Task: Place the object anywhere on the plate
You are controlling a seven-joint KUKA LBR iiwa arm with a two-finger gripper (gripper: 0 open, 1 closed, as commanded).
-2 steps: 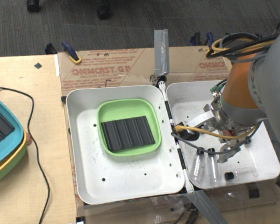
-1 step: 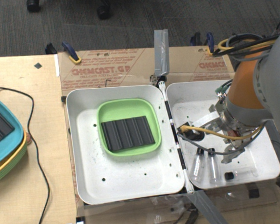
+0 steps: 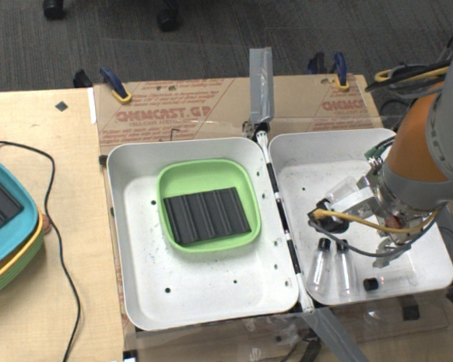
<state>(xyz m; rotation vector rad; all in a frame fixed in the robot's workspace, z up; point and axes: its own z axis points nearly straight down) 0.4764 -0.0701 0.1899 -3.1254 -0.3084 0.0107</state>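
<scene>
Bench point(image 3: 49, 307) of pale wood, carrying a printed cardboard sheet point(image 3: 181, 102) clipped at its far edge by blue-handled clamps point(image 3: 115, 85).

Left bin point(image 3: 141, 284), white and shallow, touching the right bin point(image 3: 303, 162) along a shared middle edge.

Arm point(image 3: 427, 153), grey with an orange band, entering from the right and cut off by the frame edge. It is bent low over the right bin, wrist turned toward the bin's centre. Its bulk hides much of that bin's right side.

Stack of trays point(image 3: 3, 225), blue on top, at the bench's left edge and partly out of frame.

Plate point(image 3: 202, 170), green and square with rounded corners, lying in the upper middle of the left bin. A dark ridged insert point(image 3: 206, 215) covers its floor.

Gripper point(image 3: 332, 280), below the wrist in the right bin's lower left part. Its two clear fingers point(image 3: 319, 264) lie side by side, narrowly parted, with white bin floor showing between them and nothing held. Whether the tips touch the floor is hard to make out.

Yellow cable point(image 3: 362, 219), looping across the wrist above the gripper and blurring its housing.

Small dark object point(image 3: 370, 284), on the right bin's floor near the front wall, just right of the gripper and apart from it, well away from the plate. Its shape is too small to tell.
</scene>
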